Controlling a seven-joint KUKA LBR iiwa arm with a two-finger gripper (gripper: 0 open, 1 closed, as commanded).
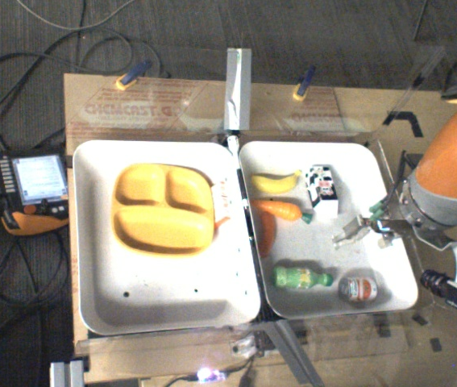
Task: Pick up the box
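The box (322, 184) is small, white with black print, and lies in the right bin (389, 180) near its back wall, just right of a banana (275, 183). My gripper (364, 230) hangs over the right side of that bin, to the front right of the box and apart from it. It looks open, with nothing between its fingers. The grey arm with its orange band (446, 168) comes in from the right.
In the right bin also lie an orange carrot (278, 210), a green bottle (301, 278) and a can (359, 289) near the front wall. The left bin (91, 248) holds a yellow divided tray (164, 208).
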